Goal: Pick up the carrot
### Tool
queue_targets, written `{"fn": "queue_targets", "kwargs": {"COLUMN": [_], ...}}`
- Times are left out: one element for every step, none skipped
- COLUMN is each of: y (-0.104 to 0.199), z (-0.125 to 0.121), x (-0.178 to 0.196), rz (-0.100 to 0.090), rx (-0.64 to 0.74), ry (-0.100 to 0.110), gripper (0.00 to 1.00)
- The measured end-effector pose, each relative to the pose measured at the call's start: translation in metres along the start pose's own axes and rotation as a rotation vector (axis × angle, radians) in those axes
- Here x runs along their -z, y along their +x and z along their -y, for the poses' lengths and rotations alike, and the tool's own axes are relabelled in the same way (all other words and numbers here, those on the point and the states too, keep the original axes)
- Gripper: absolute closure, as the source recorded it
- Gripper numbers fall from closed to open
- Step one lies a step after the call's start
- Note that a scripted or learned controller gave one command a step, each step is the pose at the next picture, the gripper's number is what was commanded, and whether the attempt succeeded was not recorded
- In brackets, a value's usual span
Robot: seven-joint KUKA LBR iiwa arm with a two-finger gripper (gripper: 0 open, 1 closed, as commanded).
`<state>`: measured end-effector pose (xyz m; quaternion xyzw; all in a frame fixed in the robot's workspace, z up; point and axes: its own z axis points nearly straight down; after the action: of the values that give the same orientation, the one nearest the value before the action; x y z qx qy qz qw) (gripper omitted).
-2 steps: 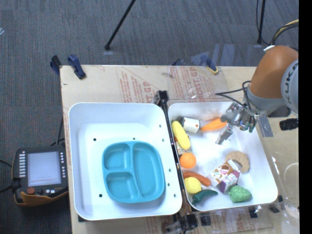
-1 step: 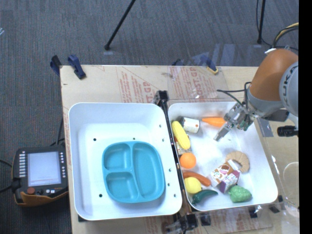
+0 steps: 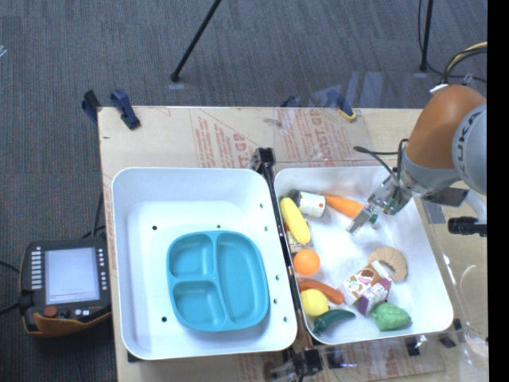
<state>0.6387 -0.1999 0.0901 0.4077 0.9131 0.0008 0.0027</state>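
We reach in from the right, and our gripper (image 3: 364, 220) hangs low over the upper part of the right bin (image 3: 433, 249). The carrot (image 3: 343, 206) lies in this same bin, just beside the gripper, on its left and a little higher in the camera view. Its long axis runs nearly left to right, with a slight slope down toward the right, so the thin end points at our gripper. The fingers look a little apart and we see nothing between them, so we judge the gripper is open and holds nothing. The thick end of the carrot lies against a small white cylinder (image 3: 312, 204). A yellow corn cob (image 3: 295, 220) lies further left, along the bin wall.

For the coming move we judge that the gripper must go a short way left and up in the view, and turn its fingers across the carrot's long axis.

A second orange, long thing (image 3: 320, 290) lies lower in the bin, near an orange ball (image 3: 306, 262); it could be confused with the target.

The left bin (image 3: 135, 205) holds a blue divided plate (image 3: 217, 279). Both bins stand on a bench (image 3: 199, 134) of pale board over a dark carpet floor (image 3: 79, 38), and a teach pendant (image 3: 65, 283) lies at the left.
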Motion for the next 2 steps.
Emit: {"fn": "queue_targets", "kwargs": {"y": [0.000,0.059], "z": [-0.003,-0.021], "x": [0.011,-0.001], "rz": [0.003,-0.003], "rx": [0.008,0.297], "ry": [-0.003,0.000], "gripper": [1.00,1.00]}}
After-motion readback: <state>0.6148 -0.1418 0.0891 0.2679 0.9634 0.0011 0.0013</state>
